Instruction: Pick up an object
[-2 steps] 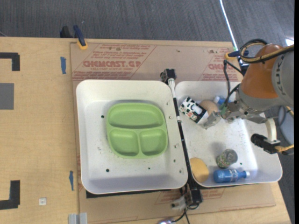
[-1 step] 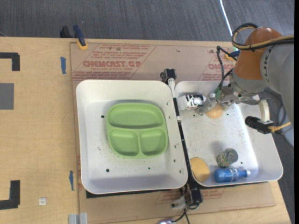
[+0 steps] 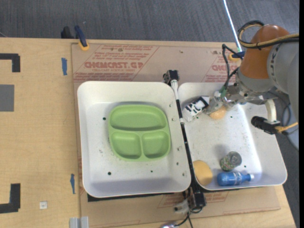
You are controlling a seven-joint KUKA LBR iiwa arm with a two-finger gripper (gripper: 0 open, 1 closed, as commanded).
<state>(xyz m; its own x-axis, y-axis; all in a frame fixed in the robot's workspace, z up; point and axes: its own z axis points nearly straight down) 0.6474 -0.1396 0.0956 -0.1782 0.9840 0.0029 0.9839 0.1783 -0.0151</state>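
My gripper hangs low over the far part of the right bin, at the end of the grey arm with the orange band. Directly below it, touching or nearly touching, lies a small tan rounded object. Just to its left is a black and white object against the bin's left wall. At the near end of the bin lie a blue bottle on its side, a grey-green round object and a yellow round object.
The left bin holds a green divided plate. A black clamp and cable run along the seam between the bins. Black cables hang off the arm over the right bin's right side.
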